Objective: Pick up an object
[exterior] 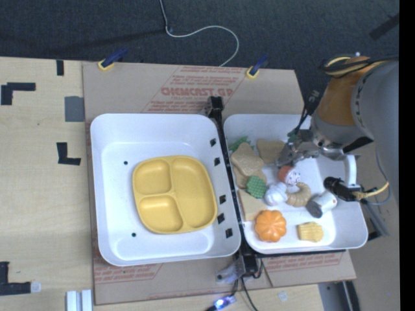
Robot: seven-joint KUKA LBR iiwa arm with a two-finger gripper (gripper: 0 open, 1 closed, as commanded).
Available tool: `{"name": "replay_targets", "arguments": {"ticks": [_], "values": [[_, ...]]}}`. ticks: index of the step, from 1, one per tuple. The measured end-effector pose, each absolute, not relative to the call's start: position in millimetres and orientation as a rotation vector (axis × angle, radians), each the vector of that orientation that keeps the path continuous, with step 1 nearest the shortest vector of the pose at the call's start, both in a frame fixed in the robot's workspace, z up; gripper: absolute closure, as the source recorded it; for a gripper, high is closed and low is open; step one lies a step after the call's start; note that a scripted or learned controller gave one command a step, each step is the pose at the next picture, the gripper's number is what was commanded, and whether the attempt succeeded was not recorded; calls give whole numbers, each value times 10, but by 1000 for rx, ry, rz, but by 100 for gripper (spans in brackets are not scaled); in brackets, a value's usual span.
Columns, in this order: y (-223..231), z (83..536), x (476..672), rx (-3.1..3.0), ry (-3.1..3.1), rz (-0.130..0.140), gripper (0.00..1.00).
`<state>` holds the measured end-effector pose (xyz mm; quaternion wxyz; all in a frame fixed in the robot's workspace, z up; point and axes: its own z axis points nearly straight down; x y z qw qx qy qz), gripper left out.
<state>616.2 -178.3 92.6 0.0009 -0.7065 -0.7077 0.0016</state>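
Right bin [350,238], gripper [290,155] tips obscured

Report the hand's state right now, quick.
Hand: low in the right bin, over the small red-and-white toy; open or closed cannot be told, and no object is seen held.

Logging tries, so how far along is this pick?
Done: the gripper is down in the right bin, among the toys beside a small red piece. In hand: nothing visibly lifted. Left: grasp and raise. The pumpkin and yellow tray lie untouched.
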Motion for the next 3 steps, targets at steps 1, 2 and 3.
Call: {"name": "replay_targets", "arguments": {"ticks": [1, 2, 3], "values": [[-1776, 1548, 6167, -2222, -2225, -3, 100], [-1664, 2062, 6168, -2220, -2226, -3, 100], [-1656, 2240, 6175, -2219, -2223, 0, 100]]}}
